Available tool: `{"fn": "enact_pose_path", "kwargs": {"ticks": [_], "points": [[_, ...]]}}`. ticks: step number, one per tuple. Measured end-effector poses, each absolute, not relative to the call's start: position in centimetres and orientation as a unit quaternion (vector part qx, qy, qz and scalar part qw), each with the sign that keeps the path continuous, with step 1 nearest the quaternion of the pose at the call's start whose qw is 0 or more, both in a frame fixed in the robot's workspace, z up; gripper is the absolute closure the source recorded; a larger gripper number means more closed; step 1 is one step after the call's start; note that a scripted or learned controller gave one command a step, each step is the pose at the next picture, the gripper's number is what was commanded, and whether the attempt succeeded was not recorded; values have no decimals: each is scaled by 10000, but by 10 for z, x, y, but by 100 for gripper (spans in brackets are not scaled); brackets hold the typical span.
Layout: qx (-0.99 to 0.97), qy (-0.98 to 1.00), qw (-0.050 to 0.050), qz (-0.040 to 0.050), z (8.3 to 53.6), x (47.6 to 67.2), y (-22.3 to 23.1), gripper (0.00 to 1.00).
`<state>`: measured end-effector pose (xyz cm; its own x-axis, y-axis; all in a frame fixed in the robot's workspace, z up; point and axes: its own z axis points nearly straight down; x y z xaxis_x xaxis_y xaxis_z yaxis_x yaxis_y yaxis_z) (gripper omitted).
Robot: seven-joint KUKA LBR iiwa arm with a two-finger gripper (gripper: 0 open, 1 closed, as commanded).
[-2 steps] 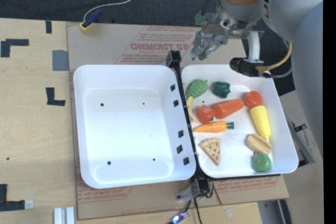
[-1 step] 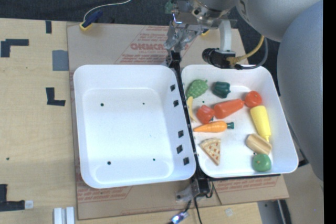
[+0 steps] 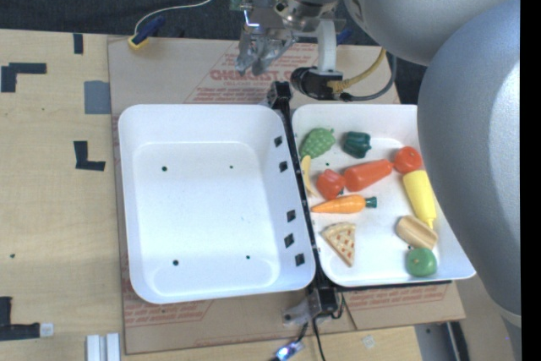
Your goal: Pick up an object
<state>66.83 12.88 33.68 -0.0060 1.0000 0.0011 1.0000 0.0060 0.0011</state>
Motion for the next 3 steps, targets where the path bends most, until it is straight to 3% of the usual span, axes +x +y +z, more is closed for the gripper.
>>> {"fn": "enact_pose_path", "kwargs": {"ticks": [2,3], "points": [[-7055,-7087,-1,-6,353,668,236,100],[-7065,-7077,16,48,262,667,233,100]]}}
